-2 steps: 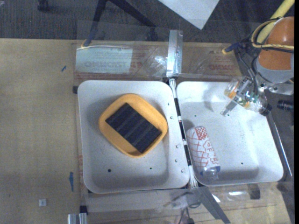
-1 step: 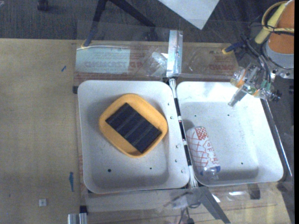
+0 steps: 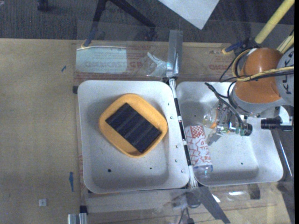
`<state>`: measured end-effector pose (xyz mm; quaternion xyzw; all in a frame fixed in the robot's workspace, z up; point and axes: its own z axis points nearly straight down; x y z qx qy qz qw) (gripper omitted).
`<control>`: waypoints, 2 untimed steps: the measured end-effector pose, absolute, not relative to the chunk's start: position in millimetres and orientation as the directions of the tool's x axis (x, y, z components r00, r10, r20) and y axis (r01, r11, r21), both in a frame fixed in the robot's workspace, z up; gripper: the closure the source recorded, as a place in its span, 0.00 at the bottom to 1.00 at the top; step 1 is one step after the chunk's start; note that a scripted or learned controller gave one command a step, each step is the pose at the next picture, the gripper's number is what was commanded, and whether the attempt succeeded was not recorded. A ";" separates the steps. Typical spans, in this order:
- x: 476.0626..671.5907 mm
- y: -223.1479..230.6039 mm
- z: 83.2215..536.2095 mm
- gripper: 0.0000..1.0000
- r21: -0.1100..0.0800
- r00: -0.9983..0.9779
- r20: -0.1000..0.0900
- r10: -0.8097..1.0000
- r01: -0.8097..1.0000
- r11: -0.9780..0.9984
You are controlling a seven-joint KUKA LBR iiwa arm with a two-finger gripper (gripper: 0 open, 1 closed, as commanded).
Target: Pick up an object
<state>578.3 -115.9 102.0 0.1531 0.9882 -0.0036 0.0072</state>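
Note:
A yellow-orange rounded block with a black ribbed top (image 3: 133, 125) lies tilted in the middle of the left bin (image 3: 93, 171). In the right bin (image 3: 261, 167) a red-and-white patterned tube with a clear end (image 3: 199, 149) lies along the left wall. My gripper (image 3: 217, 127) hangs low over the right bin, just right of the tube's upper end. A small clear item with an orange spot (image 3: 209, 119) sits right beside the gripper; I cannot tell whether they touch.
The grey arm with its orange band (image 3: 259, 71) covers the right bin's back right corner, with cables trailing around it. A metal divider (image 3: 180, 125) separates the bins. A clear plastic packet (image 3: 102, 59) lies on the bench behind the left bin.

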 end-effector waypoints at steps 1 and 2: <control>622.0 -134.9 88.1 0.00 0.003 -0.864 -0.007 0.504 0.504 0.864; 650.4 -126.3 87.7 0.00 0.001 -0.671 -0.006 0.742 0.742 0.671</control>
